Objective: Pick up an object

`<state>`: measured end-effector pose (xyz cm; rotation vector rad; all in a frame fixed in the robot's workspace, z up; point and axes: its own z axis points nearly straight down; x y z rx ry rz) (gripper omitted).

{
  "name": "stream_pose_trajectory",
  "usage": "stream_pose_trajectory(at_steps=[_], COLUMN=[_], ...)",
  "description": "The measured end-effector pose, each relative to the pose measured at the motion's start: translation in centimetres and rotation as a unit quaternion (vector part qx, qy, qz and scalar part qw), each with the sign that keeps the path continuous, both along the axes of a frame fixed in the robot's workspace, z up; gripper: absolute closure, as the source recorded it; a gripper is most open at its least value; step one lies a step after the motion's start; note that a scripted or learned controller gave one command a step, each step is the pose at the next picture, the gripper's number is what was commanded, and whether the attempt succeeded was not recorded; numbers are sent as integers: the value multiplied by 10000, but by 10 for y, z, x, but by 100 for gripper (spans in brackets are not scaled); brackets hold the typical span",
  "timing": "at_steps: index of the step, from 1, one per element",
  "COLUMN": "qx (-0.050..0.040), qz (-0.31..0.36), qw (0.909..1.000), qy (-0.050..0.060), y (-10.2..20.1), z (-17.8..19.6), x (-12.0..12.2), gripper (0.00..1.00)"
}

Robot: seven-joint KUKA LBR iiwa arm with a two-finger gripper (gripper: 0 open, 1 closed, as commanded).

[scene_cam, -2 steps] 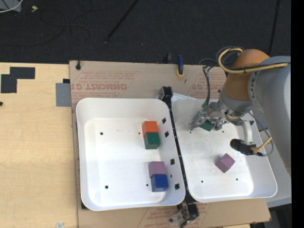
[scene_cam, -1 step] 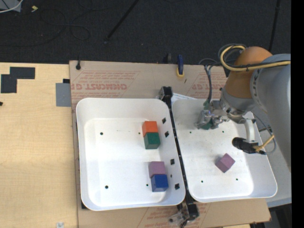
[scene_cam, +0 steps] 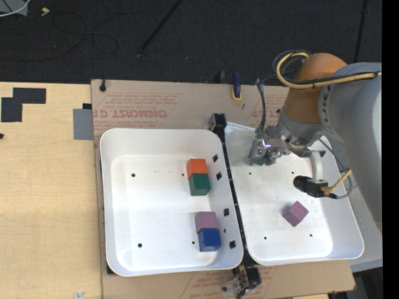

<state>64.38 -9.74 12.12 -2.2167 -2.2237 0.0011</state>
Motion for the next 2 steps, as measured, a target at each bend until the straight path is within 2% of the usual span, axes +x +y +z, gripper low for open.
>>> stream_pose_trajectory(at_steps=[1, 2], qx=[11, 0], qz=[17, -8], qw=[10000, 10000], qy=[-23, -4], y=[68, 73], z=[71, 66], x=[-23, 1], gripper=[100, 100])
